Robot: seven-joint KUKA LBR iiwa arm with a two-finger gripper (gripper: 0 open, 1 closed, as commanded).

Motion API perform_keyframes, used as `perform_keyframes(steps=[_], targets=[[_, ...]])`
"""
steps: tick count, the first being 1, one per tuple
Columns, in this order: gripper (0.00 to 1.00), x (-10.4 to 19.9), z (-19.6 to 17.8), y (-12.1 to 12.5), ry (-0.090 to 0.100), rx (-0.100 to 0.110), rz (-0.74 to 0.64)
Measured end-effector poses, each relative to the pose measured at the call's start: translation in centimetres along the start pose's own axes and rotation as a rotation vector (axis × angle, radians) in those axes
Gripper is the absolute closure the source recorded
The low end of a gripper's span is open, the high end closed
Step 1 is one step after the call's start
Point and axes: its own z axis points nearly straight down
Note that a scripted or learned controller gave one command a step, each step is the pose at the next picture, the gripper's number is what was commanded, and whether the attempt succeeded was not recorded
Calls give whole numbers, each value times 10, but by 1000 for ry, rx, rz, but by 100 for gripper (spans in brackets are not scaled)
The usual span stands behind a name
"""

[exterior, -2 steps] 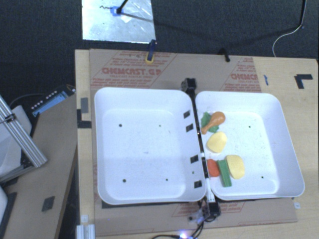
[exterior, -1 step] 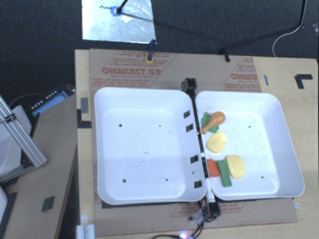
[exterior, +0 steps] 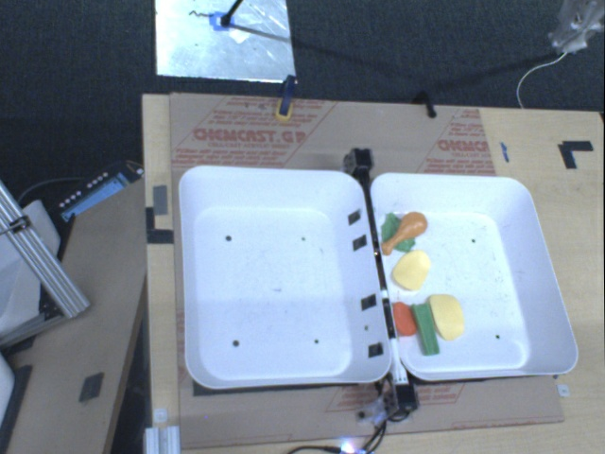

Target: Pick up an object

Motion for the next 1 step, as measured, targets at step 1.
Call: perform_keyframes(steps=[1], targets=[[100, 58, 0, 0, 1, 1, 0]])
